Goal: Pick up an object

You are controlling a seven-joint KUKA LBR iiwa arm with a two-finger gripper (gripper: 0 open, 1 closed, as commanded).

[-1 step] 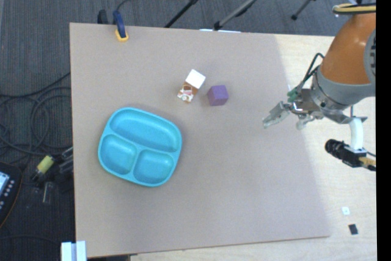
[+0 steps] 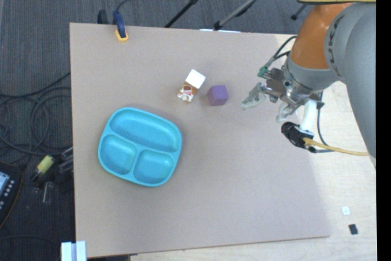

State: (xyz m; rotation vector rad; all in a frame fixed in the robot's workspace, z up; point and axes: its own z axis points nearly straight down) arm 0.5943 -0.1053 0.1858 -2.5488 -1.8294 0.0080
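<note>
Just left of your open, empty two-finger gripper (image 2: 266, 106), you see the small purple cube (image 2: 217, 95); beyond it lies a small white block (image 2: 195, 79).

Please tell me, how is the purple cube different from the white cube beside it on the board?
The purple cube is one plain colour; the white cube has a white top and a printed red-brown side. The purple cube lies nearer the gripper; the white cube lies farther from it, closer to the blue tray. The white cube looks slightly larger. Both are small blocks resting apart on the tan board.
</note>
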